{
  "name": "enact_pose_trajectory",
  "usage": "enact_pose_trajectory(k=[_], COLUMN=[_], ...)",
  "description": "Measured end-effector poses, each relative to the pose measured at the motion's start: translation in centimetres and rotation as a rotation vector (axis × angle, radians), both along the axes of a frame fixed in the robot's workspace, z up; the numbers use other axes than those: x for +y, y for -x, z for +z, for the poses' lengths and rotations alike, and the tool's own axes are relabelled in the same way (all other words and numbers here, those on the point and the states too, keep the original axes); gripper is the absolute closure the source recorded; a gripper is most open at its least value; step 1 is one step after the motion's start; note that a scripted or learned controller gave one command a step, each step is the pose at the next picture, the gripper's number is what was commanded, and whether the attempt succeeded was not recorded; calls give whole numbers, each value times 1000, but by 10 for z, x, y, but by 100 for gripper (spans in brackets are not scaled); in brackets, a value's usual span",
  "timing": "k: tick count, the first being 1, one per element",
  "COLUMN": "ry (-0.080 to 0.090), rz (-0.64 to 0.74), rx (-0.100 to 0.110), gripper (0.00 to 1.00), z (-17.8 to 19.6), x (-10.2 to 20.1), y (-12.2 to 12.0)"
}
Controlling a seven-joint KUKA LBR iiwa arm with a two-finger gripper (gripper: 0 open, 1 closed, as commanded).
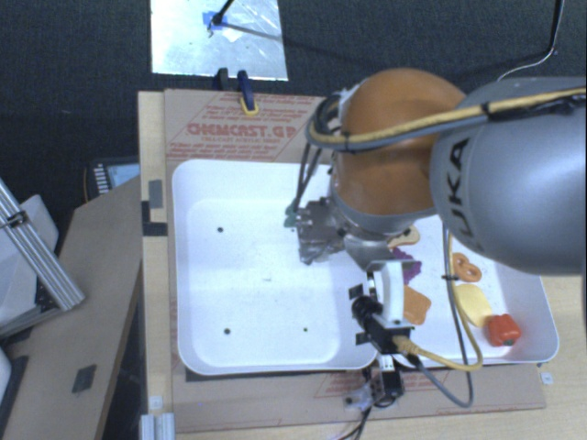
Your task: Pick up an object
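Note:
My gripper [310, 244] hangs over the right edge of the left white bin [229, 282], near the wall shared with the right bin [543, 335]. The grey arm and its orange band hide much of the right bin. Beside the arm in the right bin lie a purple piece [409, 269], an orange wedge [418, 306], a pretzel-shaped item [465, 269], a yellow object [473, 303] and a red object [503, 329]. A tan piece [404, 238] peeks out under the wrist. I see nothing held at the gripper.
A cable and connector block [381, 312] hang from the wrist over the bins' front rim. Both bins rest on a cardboard sheet [238, 126]. A silver plate [218, 24] lies at the back, and an aluminium rail [37, 255] stands at the left.

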State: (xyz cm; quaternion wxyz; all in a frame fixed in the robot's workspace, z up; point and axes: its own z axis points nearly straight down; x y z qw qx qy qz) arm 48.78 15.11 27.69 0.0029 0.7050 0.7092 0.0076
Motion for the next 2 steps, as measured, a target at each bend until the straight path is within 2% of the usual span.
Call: enact_pose_trajectory(k=[1,2], ry=[7,2], rz=[-11,4], rx=[7,2], gripper=[100,100], z=[44,139], x=[-70,-16], y=[0,-14])
